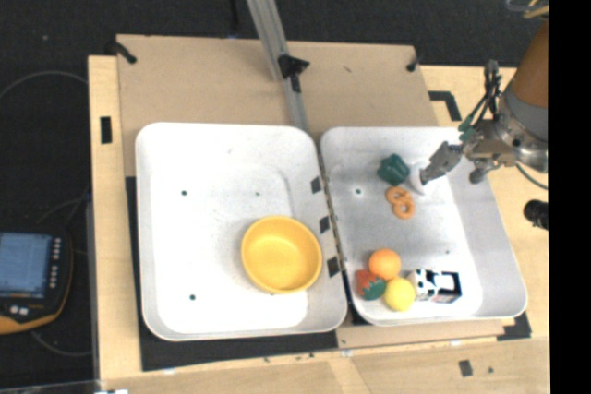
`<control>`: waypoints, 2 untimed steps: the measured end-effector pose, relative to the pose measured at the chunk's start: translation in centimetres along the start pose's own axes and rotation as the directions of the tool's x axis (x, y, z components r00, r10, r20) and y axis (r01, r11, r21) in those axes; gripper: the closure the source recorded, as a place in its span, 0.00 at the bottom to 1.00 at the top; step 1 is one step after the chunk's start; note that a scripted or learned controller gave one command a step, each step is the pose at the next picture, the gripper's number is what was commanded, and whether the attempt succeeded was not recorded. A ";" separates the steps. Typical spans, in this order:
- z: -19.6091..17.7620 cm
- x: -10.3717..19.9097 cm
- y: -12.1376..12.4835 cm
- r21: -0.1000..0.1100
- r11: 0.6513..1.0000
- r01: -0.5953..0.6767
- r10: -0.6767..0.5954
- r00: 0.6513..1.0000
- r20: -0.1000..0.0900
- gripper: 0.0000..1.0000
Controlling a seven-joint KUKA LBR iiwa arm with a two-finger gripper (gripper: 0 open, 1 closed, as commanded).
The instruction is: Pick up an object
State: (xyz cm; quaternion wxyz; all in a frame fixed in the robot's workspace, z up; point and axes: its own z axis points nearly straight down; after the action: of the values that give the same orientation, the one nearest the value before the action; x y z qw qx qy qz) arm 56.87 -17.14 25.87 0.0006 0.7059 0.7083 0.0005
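bins: left bin (pixel 185 161) has a yellow bowl (pixel 281 253), right bin (pixel 480 226) has the small stuff
arm: gripper (pixel 441 163) hovering over right bin, nothing grasped, can't tell the finger state
step: approach I'd guess, needs lowering onto something
target: green piece (pixel 393 168) just beside it
blurry: orange ring-ish thing (pixel 401 202)

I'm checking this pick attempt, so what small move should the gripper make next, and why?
Probably a short shift left and down toward the small green block. The gripper hangs over the right white bin just beside that block, with nothing between its fingers, and the orange ring-shaped piece lies a little farther off.
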 end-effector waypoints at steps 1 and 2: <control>0.0 0.0 0.0 0.000 1.000 -0.001 0.001 1.000 0.000 0.00; 6.1 -0.3 -0.7 0.007 1.000 -0.004 0.004 1.000 0.001 0.00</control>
State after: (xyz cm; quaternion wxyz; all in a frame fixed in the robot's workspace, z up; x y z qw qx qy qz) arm 56.18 -17.44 19.76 -0.0015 0.7073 0.7069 -0.0022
